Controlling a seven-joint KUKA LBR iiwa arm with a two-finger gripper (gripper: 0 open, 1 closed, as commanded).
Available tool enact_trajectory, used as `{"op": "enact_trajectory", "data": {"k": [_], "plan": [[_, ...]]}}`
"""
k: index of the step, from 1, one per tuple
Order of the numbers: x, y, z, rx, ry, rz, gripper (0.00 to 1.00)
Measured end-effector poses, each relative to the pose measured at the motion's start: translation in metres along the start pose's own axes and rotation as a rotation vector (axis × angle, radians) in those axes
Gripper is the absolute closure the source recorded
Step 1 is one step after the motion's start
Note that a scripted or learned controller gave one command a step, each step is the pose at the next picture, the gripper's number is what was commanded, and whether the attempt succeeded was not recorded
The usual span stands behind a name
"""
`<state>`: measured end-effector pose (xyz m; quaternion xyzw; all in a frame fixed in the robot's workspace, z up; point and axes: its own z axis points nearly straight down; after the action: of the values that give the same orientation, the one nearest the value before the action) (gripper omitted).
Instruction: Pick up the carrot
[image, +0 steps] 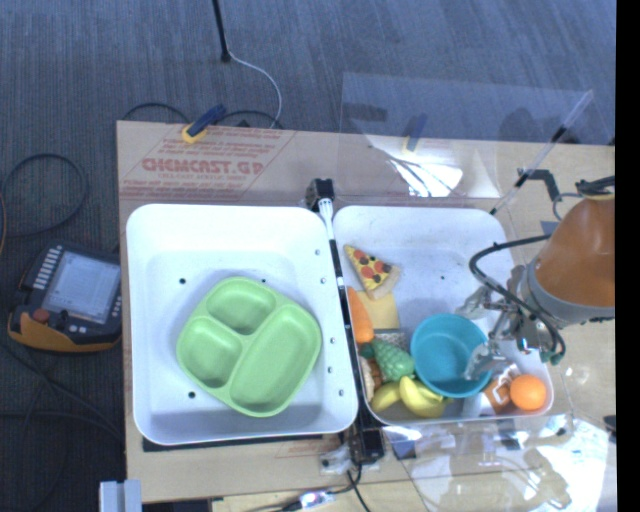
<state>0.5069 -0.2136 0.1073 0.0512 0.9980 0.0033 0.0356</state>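
Carrot (360, 318) lying lengthwise along right bin's left wall, well left of claw (497, 345), blue bowl (449, 354) between; claw's state impossible to tell.

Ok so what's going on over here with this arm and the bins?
The robot arm reaches into the right bin, its gripper down at the rim of the blue cup. The carrot it is meant to pick up lies untouched by the bin's left wall, below the pizza slice. The left bin holds a green divided plate.
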Motion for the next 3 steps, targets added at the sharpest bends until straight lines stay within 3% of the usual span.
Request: {"op": "enact_trajectory", "data": {"k": [1,2,3], "plan": [[-0.096,0.004,-0.014,0.012,0.060,0.116,0.00],[-0.132,0.029,-0.221,0.016,0.050,0.098,0.00],[-0.057,0.096,-0.151,0.005,0.075,-0.023,0.00]]}}
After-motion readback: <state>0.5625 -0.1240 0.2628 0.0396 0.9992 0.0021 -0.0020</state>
